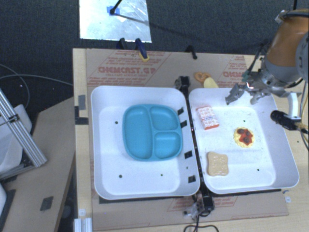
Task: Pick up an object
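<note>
Evenly and brightly lit from above, with soft, faint shadows under the rims of the two white bins (145, 187) and almost none beneath the blue tray (152, 132). Strong glare on the shiny sheet (115, 13) at the top, nearly washed out to white, and mild overexposure on the bin floors, against a dark, dim carpet surround. Slightly soft overall, grainy in the dark areas, with the orange band (288, 37) a little blurred at the right.
</note>
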Controlling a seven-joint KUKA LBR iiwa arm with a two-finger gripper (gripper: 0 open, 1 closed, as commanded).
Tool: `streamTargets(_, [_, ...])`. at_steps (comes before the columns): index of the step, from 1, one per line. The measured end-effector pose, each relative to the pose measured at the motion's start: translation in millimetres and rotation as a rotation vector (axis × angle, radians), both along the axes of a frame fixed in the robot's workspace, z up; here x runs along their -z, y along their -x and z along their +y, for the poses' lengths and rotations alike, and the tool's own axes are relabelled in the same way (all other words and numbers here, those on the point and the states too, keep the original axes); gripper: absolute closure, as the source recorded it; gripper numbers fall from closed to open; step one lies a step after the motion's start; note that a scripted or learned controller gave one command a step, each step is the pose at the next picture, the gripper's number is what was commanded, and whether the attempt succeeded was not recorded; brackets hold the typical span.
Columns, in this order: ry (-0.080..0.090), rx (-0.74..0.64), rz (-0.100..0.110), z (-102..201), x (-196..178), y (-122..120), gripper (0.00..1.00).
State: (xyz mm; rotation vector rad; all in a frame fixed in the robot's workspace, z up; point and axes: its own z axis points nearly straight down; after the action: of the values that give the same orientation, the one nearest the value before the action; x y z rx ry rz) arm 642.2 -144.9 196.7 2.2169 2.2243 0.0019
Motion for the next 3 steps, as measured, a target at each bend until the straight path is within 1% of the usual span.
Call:
streamTargets(1, [-0.001,0.007,0.011,-22.7,84.7,70.3,0.0])
streamTargets(2, [0.004,0.0,-0.014,-33.0,107.3,72.1,0.0])
streamTargets(3, [0.007,0.001,-0.015,-33.9,97.2,71.9,1.0])
